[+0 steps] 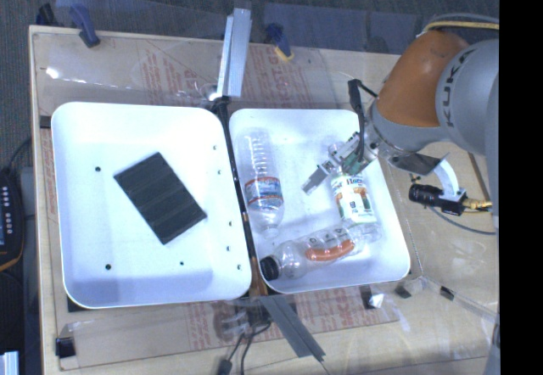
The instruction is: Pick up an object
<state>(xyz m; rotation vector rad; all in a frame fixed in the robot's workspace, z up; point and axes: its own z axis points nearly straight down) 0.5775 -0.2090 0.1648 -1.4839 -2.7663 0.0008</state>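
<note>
Reach step of the pick, judged from the layout: arm (441,93) over the right bin (288,123), entering from 3 o'clock, nothing lifted yet. Left bin (76,136) at 9 o'clock, with a dark flat pad (159,196) in its middle. In the right bin: clear water bottle (262,182) along the left wall, a second clear bottle (310,250) lying along the near wall at 6 o'clock, and a small white labelled bottle (354,198). Gripper (333,168) low over the bin, fingers spread, nothing between them. Small bottle just beside it, at about 5 o'clock. Next move likely: shift toward 5 o'clock, straddle the small bottle, close.
</note>
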